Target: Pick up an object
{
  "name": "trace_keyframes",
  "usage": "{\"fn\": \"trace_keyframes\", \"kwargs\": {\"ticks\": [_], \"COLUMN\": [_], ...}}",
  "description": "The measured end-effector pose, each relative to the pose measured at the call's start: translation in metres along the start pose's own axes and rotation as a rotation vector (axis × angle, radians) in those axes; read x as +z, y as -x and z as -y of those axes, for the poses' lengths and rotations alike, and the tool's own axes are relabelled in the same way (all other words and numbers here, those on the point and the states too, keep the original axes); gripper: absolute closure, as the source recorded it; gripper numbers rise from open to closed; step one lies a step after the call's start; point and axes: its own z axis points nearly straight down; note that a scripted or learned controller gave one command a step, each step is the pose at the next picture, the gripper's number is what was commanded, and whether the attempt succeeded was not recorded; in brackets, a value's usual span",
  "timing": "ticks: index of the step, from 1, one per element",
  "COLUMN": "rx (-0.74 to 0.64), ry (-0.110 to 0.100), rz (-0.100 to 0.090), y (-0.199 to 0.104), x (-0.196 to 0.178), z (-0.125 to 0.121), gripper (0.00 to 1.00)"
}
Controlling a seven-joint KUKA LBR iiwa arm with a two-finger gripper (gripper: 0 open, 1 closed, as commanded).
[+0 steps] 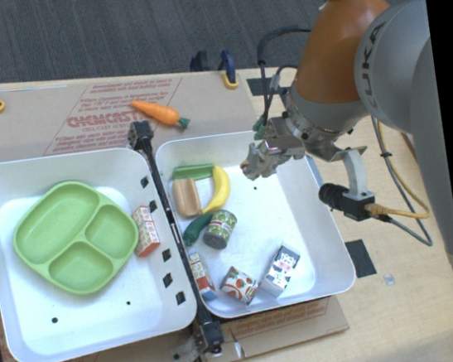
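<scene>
gripper point(255, 166) above right bin point(321, 229), near banana point(221, 187), nothing visibly held, can't tell how open; green divided plate point(75, 237) in left bin point(30, 329)

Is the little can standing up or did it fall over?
Fallen over. The can lies on its side in the right bin, one round end facing the camera, beside the green vegetable.

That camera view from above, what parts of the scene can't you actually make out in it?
- Gripper: too small and blurred to tell its fingers apart.
- Labels on the small can and the cartons: too small to read.
- Bread slice: its top end is tucked under a green item.
- Arm: cut off by the right edge.
</scene>
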Motion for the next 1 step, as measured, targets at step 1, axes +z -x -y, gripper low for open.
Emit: {"fn": "trace_keyframes", "kwargs": {"ticks": [1], "rx": [0.0], "ry": [-0.003], "rz": [0.0], "y": [-0.0239], "x": [0.0535], "z": [-0.0571], "gripper": [1.0]}}
